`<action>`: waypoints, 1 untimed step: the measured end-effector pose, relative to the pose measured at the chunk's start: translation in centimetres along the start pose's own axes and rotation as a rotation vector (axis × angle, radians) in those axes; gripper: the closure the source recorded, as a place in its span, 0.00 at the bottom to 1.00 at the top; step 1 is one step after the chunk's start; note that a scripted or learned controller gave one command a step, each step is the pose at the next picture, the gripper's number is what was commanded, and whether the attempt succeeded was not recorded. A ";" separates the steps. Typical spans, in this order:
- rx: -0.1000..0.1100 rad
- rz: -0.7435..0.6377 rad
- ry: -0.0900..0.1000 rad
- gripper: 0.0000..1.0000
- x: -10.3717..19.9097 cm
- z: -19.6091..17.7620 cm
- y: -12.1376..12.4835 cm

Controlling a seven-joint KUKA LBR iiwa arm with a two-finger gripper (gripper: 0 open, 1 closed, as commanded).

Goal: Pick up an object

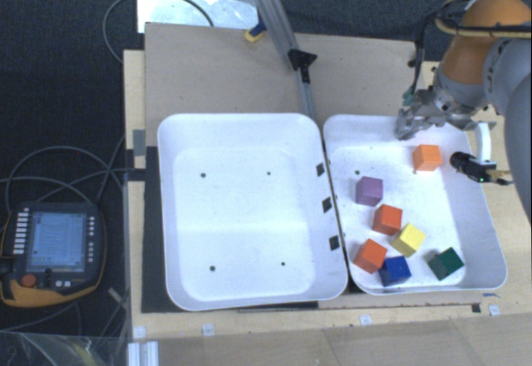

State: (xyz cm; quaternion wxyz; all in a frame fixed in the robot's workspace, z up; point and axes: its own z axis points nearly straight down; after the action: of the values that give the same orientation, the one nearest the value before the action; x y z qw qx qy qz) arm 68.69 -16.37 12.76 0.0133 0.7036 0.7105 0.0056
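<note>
**A:** Camera view check. We've got the gripper (413,125) over the far edge of the right bin (482,223), just beside an orange cube (427,157). Are the fingers shut?

**B:** We can't tell, too small and blurry. Nothing visibly between them. Cubes all lie in that right bin: purple (369,190), another orange (386,219), yellow (410,239), a third orange (371,254), blue (395,270), green (446,263).
</note>
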 end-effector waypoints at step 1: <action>0.017 0.005 0.008 1.00 -0.1 -6.6 0.3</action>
State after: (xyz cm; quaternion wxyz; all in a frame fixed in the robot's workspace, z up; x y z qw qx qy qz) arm 68.84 -16.37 19.41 0.0043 0.7053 0.7089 0.0026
